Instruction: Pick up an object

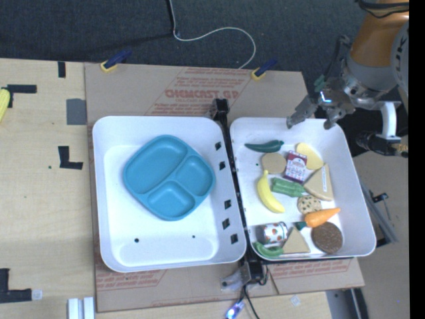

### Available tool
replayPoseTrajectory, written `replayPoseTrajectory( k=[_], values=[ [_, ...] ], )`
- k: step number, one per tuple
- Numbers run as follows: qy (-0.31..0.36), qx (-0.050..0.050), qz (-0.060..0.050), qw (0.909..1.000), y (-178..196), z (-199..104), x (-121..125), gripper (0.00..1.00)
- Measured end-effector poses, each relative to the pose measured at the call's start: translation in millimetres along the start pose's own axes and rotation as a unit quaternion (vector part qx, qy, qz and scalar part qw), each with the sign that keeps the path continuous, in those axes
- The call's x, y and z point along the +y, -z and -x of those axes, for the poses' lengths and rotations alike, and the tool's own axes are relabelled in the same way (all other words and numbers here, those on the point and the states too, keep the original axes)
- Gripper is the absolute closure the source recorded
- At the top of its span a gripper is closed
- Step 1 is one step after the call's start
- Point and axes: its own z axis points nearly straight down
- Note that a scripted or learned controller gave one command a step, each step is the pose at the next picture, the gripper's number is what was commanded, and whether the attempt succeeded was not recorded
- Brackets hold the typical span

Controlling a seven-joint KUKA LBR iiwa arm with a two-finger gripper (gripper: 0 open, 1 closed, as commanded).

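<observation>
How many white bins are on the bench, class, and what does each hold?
2. The left bin holds a blue divided plate. The right bin holds a pile of toy food, including a banana.

Two white bins sit side by side: the left bin [113, 244] and the right bin [355, 198]. The left one holds one blue divided plate [169, 177]. The right one holds a heap of toy food: one banana [268, 194], one carrot [321, 216], one dark green chilli [264, 145], one green pod [287, 187], one chocolate-chip cookie [308, 203], one brown round patty [327, 237], one small can [273, 232], and one red-and-white packet [295, 167].
</observation>
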Motion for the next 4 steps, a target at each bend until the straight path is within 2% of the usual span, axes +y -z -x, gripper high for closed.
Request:
replayPoseTrajectory(
  k=[1,2,3,4],
  values=[
    [0.001,0.001,0.0,1.0,53,-27,-39,0.0],
    [0.003,0.001,-0.002,1.0,33,-98,-76,0.0],
    [0.0,0.0,-0.001,1.0,22,-129,-104,0.0],
    [0.001,0.0,-0.001,1.0,32,-129,-103,1.0]
  ],
)
